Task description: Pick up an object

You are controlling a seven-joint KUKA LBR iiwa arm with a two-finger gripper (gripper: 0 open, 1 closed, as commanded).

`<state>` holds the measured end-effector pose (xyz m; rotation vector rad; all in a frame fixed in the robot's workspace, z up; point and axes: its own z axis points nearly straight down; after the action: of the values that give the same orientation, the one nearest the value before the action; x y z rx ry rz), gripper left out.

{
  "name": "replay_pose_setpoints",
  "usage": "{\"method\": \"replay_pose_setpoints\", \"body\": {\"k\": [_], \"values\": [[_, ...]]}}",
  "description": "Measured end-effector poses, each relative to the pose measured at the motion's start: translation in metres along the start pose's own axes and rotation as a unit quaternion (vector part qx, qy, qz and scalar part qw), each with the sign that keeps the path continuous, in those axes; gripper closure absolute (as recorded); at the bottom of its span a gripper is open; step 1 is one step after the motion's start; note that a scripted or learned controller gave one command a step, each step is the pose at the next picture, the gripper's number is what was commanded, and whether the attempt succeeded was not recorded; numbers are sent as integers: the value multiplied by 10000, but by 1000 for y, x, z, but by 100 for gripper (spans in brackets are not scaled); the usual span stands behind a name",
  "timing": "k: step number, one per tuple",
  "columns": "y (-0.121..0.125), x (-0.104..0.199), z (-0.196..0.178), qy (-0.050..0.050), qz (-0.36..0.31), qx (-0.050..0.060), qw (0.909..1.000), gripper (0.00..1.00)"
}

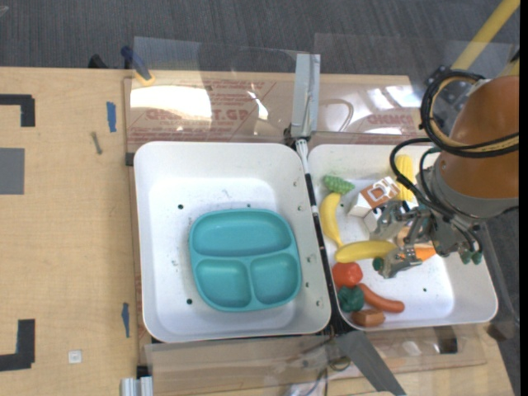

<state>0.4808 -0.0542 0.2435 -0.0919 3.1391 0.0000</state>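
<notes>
Fixed above the brown wooden counter (pixel 58 246), looking down at a slant from moderate height onto both shallow white plastic bins (pixel 157 180), side by side, grey carpet beyond.

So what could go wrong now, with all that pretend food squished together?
The hand is down in the right bin, where the toys lie crowded. It might pinch two at once, or bump the yellow banana and push it aside. The carrot beside it looks thin, so it could slip out.
</notes>
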Motion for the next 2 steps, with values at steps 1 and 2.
{"method": "replay_pose_setpoints", "body": {"k": [1, 2], "values": [[-28, -32, -8, -32, -1371, 5, 9906, 100], [-28, -32, -8, -34, -1374, 4, 9905, 0]]}}
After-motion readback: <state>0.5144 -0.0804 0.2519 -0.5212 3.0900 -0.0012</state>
